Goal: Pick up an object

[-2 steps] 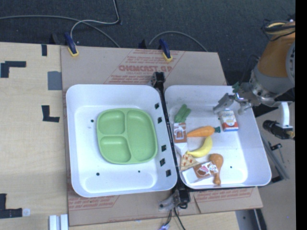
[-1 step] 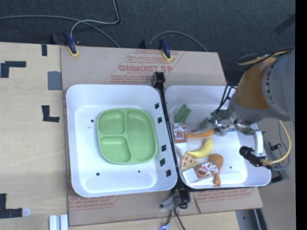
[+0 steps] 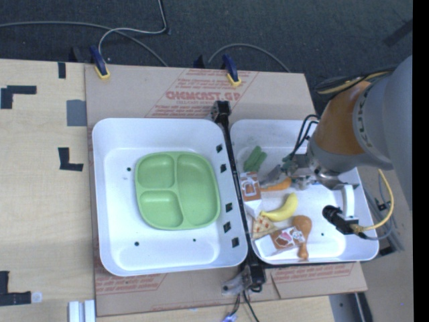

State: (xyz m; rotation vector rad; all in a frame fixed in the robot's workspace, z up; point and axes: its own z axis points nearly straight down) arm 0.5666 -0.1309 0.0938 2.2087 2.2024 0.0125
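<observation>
The end effector (image 3: 287, 173) hung low just above the banana (image 3: 283, 208), beside a carrot (image 3: 276, 186), presumably seeking a pick; its grip state I could not tell.

Only legible text: red print "CHEMCAST GP" on the brown cardboard sheet (image 3: 201, 92) under the bins, read upside down. Small packet labels too blurry.
</observation>
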